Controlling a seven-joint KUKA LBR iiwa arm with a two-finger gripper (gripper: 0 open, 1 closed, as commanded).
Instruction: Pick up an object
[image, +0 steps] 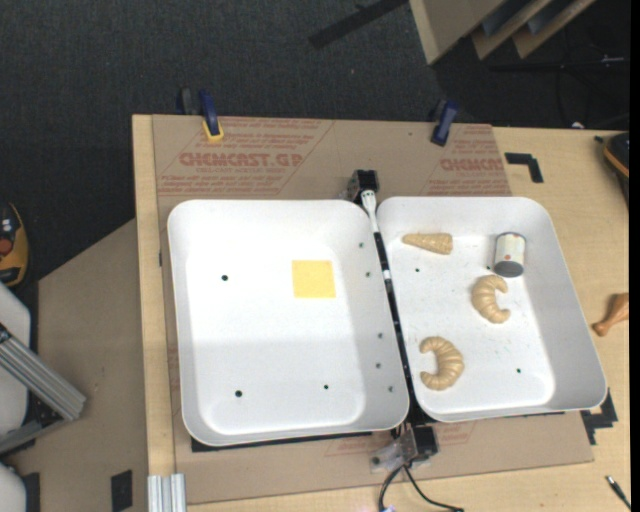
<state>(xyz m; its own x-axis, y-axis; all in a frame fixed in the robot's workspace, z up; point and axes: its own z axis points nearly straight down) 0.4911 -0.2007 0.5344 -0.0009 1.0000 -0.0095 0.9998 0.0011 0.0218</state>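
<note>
A flat yellow square lies near the middle of the left bin. In the right bin rest a small tan cone-shaped pastry at the back left, a grey cylinder at the back, a tan croissant in the middle, and a larger croissant toward the front left. All of them lie loose and apart from one another.
Both bins sit on a brown board held by blue clamps at its far edge. A black bracket and cables mark the seam between the bins. An orange-tan object shows at the right edge.
</note>
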